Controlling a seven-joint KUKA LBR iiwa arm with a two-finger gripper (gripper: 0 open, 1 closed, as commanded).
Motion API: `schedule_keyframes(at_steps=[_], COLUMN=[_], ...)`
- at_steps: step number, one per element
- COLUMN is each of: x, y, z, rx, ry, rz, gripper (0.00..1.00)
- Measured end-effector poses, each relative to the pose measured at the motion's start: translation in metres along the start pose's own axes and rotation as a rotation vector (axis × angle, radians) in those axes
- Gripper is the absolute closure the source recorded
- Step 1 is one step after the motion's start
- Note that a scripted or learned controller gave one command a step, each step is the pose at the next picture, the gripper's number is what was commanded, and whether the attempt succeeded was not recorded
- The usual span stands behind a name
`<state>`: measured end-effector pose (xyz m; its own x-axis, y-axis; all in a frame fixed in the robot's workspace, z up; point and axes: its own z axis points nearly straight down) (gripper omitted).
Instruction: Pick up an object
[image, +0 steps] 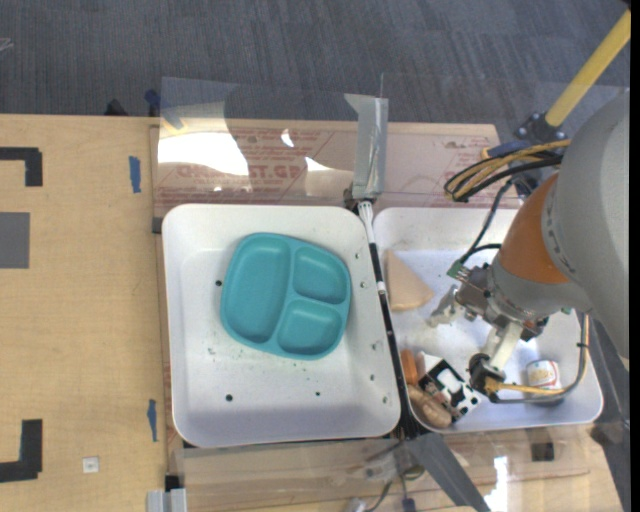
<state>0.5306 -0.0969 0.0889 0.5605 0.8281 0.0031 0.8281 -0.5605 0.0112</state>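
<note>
Right, I've got the pincer (448, 305) low over the right bin (440, 258), hanging above the bin's middle with the arm's bulk behind it, and from this slant I honestly can't tell whether it's wide or narrow. Nothing is visibly in its grip, so I'd say we're at the approach and no pick is made yet. Nearest candidate is the tan wedge (405, 285), lying flat against the wall shared with the left bin (190, 300), just beside the pincer on the view's left and a touch further up; whether they're touching I can't make out. To do this well I'd want to come down square on the wedge's broad middle, not the thin tip, and leave room on the wall side so the pincer doesn't jam against the rim. Other options: an orange piece (410, 365) near the bin's lower left corner, in a crowded little cluster, which I judge riskier, and a small white tub (542, 373) on the far side, under the arm. The teal divided plate (285, 295) sits alone in the left bin, well apart.
</note>
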Motion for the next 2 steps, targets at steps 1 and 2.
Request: schedule_keyframes(at_steps=[1,2], x=[0.0,-0.016], y=[0.005,-0.019], z=[0.0,0.0], rx=[0.001,0.003], ry=[0.0,-0.001], rz=[0.232,0.772], gripper=[0.0,0.0])
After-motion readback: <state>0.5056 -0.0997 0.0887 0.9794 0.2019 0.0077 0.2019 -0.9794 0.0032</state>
